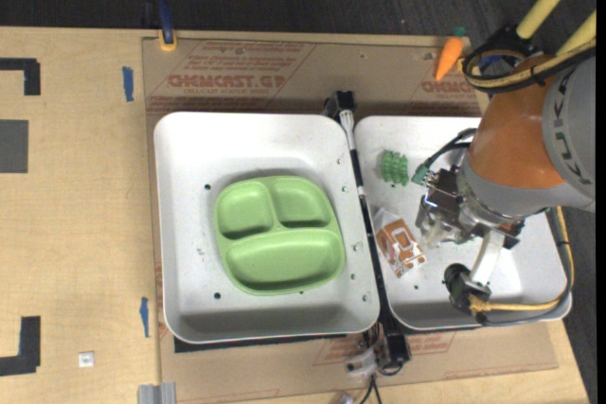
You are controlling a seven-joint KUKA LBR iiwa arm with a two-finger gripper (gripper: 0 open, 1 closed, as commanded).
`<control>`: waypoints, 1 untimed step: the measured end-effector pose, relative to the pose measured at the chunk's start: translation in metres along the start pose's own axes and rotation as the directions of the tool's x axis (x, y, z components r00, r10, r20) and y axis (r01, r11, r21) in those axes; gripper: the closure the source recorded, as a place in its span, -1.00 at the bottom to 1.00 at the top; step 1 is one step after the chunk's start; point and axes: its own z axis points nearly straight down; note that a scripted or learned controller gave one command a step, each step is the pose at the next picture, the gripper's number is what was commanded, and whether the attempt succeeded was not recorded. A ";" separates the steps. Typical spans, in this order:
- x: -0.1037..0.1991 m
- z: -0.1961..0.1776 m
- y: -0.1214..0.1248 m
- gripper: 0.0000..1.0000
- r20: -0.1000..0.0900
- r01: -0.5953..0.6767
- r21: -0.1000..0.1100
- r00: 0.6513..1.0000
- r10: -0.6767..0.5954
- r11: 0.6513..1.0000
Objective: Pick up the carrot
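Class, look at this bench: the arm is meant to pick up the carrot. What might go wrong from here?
1. The carrot lies outside both bins, on the board behind the right bin, while the arm works inside that bin, so it may grab elsewhere.
2. A green toy and an orange-and-white item lie near the wrist and could be taken by mistake.

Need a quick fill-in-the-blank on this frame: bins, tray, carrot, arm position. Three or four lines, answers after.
1. The green divided tray lies in the ___ bin.
2. The carrot lies on the ___ beyond the right bin, not in a bin.
3. The arm's end effector hangs over the ___ bin.
4. The small green item beside it sits in the ___ bin.

Missing words: left; cardboard; right; right
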 end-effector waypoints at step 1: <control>-0.075 -0.055 0.059 1.00 0.002 0.230 -0.006 0.973 -0.230 0.973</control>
